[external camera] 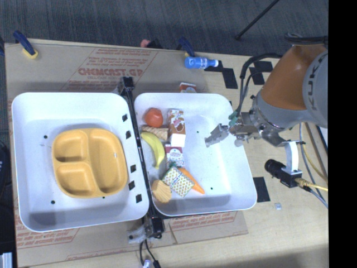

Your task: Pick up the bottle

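Oddly, the tool hovered empty over the right bin, fingers spread apart, while the bottle lay outside on the table, so closing there risked grabbing nothing

Left of the grey metal pincer, a white bin holds a red tomato, a yellow banana, an orange carrot, a red-brown and white carton and a packet in a green-and-white diamond pattern. Farther left, the other white bin carries a yellow compartment tray. Above the pincer, a blue bottle lies on the tan cardboard with red print covering the desk, and the arm behind the pincer is orange over grey.
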### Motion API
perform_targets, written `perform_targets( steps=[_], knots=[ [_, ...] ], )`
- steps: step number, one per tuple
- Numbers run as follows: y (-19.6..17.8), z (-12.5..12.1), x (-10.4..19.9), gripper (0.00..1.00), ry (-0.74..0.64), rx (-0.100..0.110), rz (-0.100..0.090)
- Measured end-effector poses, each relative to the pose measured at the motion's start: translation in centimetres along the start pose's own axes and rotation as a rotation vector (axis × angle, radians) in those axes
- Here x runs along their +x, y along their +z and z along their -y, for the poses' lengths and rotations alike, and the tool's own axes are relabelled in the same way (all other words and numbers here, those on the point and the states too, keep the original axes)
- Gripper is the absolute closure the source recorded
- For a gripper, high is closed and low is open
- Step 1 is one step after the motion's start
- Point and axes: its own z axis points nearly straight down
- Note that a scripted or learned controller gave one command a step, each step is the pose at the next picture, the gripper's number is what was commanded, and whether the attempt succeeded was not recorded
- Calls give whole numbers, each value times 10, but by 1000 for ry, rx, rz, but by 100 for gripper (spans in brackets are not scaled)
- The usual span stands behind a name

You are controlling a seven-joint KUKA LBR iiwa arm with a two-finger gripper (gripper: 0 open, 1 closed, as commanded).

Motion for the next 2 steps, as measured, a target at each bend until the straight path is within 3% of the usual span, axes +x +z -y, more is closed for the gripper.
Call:
perform_targets(
  steps=[1, 2],
  knots=[
    [-90, -64, 27, 0, 213, -2, 1],
    [-100, -64, 28, 100, 206, 2, 1]
  ],
)
